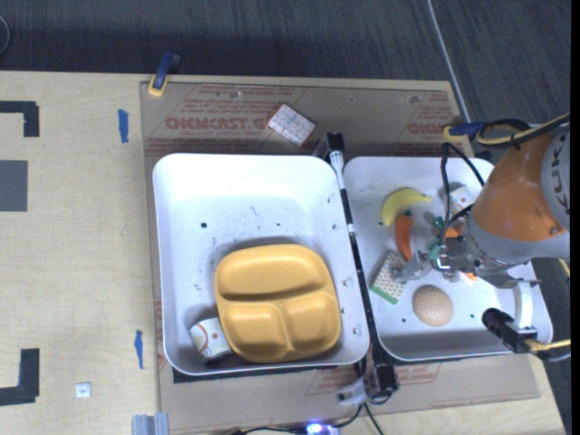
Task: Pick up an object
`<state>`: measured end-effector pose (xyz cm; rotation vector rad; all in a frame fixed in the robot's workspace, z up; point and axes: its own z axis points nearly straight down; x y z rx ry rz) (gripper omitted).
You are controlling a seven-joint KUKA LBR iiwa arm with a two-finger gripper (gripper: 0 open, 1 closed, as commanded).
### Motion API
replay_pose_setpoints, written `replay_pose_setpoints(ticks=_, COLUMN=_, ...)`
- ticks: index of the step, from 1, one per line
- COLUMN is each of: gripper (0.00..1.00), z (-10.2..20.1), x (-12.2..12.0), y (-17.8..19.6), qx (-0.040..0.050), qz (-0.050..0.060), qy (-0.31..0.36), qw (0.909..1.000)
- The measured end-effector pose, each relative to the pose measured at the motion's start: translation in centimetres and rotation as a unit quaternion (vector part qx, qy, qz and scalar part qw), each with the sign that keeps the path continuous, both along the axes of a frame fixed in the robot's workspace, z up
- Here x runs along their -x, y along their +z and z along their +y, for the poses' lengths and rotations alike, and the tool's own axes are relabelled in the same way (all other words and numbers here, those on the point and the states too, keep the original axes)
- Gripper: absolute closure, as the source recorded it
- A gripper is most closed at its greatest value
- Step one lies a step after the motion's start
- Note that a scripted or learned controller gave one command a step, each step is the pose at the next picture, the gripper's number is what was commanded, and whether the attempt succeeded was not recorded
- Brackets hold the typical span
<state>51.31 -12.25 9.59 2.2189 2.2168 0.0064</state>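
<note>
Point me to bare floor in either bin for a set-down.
Left bin: its far half is bare, from the back wall to the yellow tray. The near half is crowded by the tray and a small ball. Right bin: banana, carrot, card, round brown object and gripper crowd the middle.

From up here I can read little. The cardboard sheet [227, 120] under my two bins carries red print along its far edge; the largest word looks like "CHEMCAST", though the letters are soft and I cannot vouch for each one. More red print runs along the same sheet's far right corner and its near edge, too small and blurred to read. A small card [291, 123] lies on the cardboard with a pinkish pattern; any writing on it is illegible.
</note>
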Motion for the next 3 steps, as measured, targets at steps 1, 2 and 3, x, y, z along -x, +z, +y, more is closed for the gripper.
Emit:
replay_pose_setpoints(ticks=1, gripper=0.00, z=1.8, x=2.6, y=-0.6, qx=0.0027, qz=-0.006, qy=-0.001, qw=1.0000)
replay_pose_setpoints(ticks=2, gripper=1.00, z=2.1, x=2.4, y=0.5, qx=-0.0003, qz=-0.007, qy=0.000, qw=1.0000)
replay_pose_setpoints(ticks=3, gripper=1.00, z=9.9, x=1.5, y=8.9, qx=-0.0006, qz=0.002, qy=0.001, qw=1.0000)
